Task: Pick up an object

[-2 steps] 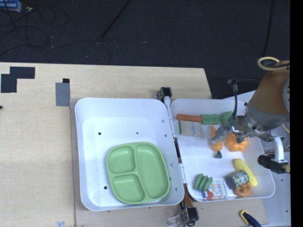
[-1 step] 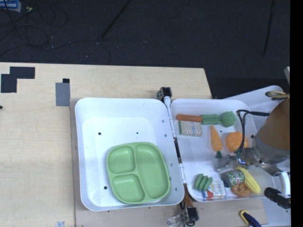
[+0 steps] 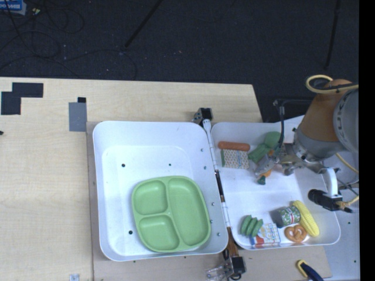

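Note:
My gripper (image 3: 271, 165) reaches in from the right and sits low in the upper middle of the right bin (image 3: 281, 192). It is over a cluster of green toy vegetables (image 3: 258, 152), and a small green and orange piece (image 3: 263, 176) lies just below it. A red sausage (image 3: 234, 146) and a patterned block (image 3: 235, 159) lie to its left. Whether anything is held is hidden by the wrist.
Along the right bin's front edge lie green pea pods (image 3: 252, 224), a small card (image 3: 269, 234), a can (image 3: 288, 215), a corn cob (image 3: 306, 218) and a pretzel (image 3: 296, 234). The left bin (image 3: 117, 151) holds a green divided plate (image 3: 170, 213).

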{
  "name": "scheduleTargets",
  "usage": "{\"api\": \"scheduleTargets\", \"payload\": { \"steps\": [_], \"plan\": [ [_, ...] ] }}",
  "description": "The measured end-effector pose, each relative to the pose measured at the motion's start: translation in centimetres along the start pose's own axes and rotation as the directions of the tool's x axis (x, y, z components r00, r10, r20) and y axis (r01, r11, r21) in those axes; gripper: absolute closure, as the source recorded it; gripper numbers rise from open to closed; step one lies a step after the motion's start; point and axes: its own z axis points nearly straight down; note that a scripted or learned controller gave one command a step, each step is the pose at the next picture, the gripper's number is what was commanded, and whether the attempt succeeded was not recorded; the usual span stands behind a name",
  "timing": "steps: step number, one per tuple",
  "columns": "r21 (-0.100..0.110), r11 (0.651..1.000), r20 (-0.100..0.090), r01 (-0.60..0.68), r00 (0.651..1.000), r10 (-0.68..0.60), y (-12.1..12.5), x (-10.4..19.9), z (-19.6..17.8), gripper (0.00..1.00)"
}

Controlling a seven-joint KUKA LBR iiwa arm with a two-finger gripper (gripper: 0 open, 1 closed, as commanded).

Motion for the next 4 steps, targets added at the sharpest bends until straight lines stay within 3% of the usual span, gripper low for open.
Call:
{"api": "scheduleTargets", "payload": {
  "steps": [1, 2, 3, 4],
  "plan": [
    [0.003, 1.000, 0.000, -0.001, 1.000, 0.001, -3.2, -2.6, -4.6, 0.00],
    [0.002, 1.000, 0.000, 0.000, 1.000, 0.000, 2.7, -1.2, 0.0, 0.00],
    [0.005, 1.000, -0.001, 0.003, 1.000, -0.003, 2.7, -1.2, -0.8, 1.00],
    [0.003, 1.000, 0.001, 0.000, 1.000, 0.000, 4.7, 5.9, -7.1, 1.00]
  ]
}}
